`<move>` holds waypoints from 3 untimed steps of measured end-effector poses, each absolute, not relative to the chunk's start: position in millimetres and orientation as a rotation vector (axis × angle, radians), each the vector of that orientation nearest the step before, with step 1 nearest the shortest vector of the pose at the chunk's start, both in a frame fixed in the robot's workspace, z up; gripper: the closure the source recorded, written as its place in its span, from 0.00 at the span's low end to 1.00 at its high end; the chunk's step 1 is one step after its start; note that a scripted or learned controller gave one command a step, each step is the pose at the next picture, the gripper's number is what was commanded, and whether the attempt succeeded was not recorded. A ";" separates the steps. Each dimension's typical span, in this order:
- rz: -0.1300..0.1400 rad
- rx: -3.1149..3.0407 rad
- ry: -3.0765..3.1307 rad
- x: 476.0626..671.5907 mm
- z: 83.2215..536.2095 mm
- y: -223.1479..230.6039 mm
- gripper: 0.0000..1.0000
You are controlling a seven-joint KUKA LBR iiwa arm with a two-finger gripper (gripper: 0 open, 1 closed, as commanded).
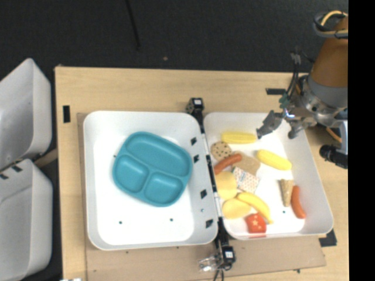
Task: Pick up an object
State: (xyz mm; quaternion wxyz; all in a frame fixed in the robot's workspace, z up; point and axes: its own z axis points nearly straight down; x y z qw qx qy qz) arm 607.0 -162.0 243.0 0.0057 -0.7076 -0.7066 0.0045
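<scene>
Nearby, long yellow corn cob (239,137); gripper (280,125) open above.

A robotics lab bench is sitting before me.
A grey-and-orange arm (329,69) is reaching over a wooden bench (146,89) bearing two white bins (96,215); toy food (252,180) is lying just below its gripper (280,123), dark flooring (176,22) surrounding.

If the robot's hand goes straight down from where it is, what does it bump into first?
Probably the bare white floor of the right bin, near its top edge. The hand hangs between the yellow corn and the bin's wall. Depth is hard to judge.
</scene>
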 end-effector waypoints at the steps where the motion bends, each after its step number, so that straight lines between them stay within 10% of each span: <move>1: 0.004 -2.218 -2.220 609.0 249.1 -161.5 0.00; 3: 0.008 -2.215 -2.223 625.1 148.3 -160.6 0.00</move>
